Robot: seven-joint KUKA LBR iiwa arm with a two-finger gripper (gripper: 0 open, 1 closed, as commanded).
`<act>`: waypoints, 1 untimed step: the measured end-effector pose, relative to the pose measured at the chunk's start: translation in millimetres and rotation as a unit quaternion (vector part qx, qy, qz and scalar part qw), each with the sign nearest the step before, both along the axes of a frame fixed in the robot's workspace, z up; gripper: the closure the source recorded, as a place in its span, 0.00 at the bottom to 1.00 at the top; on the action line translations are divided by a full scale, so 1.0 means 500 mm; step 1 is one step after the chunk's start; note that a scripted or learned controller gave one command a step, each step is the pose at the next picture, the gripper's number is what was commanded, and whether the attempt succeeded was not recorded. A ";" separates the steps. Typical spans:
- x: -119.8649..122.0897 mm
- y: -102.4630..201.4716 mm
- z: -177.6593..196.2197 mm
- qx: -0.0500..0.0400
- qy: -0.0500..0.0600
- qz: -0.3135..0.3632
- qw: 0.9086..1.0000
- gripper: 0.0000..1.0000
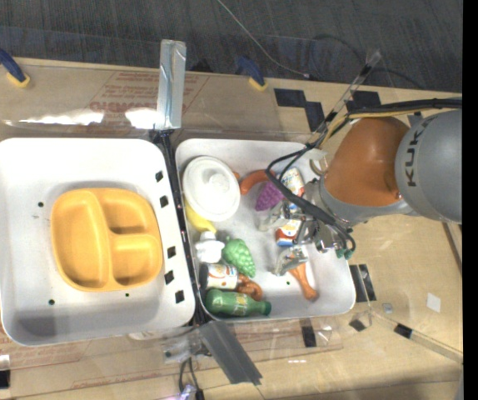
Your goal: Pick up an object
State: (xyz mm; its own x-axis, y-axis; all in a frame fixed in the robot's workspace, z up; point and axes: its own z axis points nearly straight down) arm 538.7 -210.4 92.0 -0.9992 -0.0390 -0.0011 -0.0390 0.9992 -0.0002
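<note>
The arm [372, 169] is seen reaching into the right bin [339, 294], with the gripper [296, 238] lowered among the clutter near the bin's middle. Whether anything is pinched cannot be told, as the tip is lost among cables and small items. The step in hand is judged to be the descent onto a target, not yet a lift.

Candidates lie close by: a purple grape bunch [267, 195] just above the gripper, a green grape bunch [239, 255] to its left, an orange piece [306, 282] below it, a green bottle [236, 304] at the bin's lower edge, and a white bowl [211, 185]. The left bin [14, 223] holds a yellow tray [106, 238].

A single item must next be closed on squarely, then raised straight up so that neighbours are not dragged along
</note>
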 end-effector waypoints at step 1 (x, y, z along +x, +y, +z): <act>0.080 0.000 0.032 -0.001 -0.002 0.056 0.998 0.00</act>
State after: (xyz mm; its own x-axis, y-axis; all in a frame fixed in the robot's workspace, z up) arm 578.7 -210.6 108.1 -0.9887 -0.1497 -0.0048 -0.1497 0.9887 -0.0018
